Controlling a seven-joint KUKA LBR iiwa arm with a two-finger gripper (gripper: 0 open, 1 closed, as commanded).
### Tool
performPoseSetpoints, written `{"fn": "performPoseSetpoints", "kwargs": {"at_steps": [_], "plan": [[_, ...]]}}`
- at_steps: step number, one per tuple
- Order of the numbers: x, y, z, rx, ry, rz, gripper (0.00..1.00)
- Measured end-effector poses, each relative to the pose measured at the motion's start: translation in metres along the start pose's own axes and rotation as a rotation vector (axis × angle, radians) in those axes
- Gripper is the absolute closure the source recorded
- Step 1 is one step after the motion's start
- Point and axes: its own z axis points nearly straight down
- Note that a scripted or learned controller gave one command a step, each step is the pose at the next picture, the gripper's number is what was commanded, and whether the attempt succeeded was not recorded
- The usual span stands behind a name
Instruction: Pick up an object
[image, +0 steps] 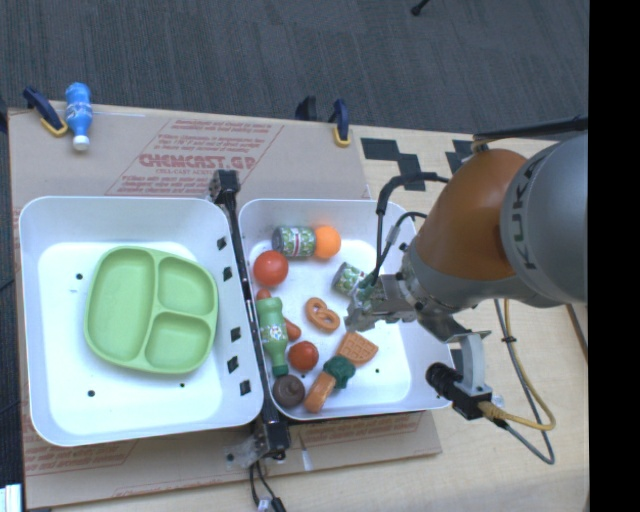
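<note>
- Looming over the right-hand bin, the grey KUKA arm with its orange band (480, 225) is the thing nearest the lens, reaching in from the right and hiding much of the bin's right wall.
- Below the wrist, the claw (368, 308) hangs low over the shallow white right bin (300, 208); whether its tips are spread or pressed together cannot be told from this slant, and nothing can be seen pinched between them.
- Just left of the claw lies a small orange pretzel-shaped toy (322, 315), its long axis running roughly up-left to down-right.
- Just below the claw sits an orange wedge-shaped toy (357, 349), close enough to be a likely target; a judgement, not a certainty.
- Up and slightly left of the claw, a small green-labelled can (347, 278) rests on its side, nearly beneath the wrist.
- Further left, well apart from the claw, are a red round tomato toy (270, 268), a green bottle-shaped toy (271, 322) lying lengthwise along the divider, and a green-labelled tin (294, 241) touching an orange ball (326, 241).
- Far left of the claw, the other white bin (40, 300) holds a pale green divided plastic plate (152, 310).
- Any pick likely turns on a short move down or left from where the claw hangs.
</note>
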Motion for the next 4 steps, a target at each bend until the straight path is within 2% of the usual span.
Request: {"fn": "performPoseSetpoints", "kwargs": {"at_steps": [1,2,3,4], "plan": [[-0.074,0.066,0.002,0.001,-0.001,0.0,1.0],[-0.037,0.098,-0.053,-0.001,0.0,-0.002,1.0],[-0.018,0.119,0.046,0.005,0.001,-0.003,1.0],[-0.042,0.038,-0.008,0.002,0.0,0.0,1.0]]}}
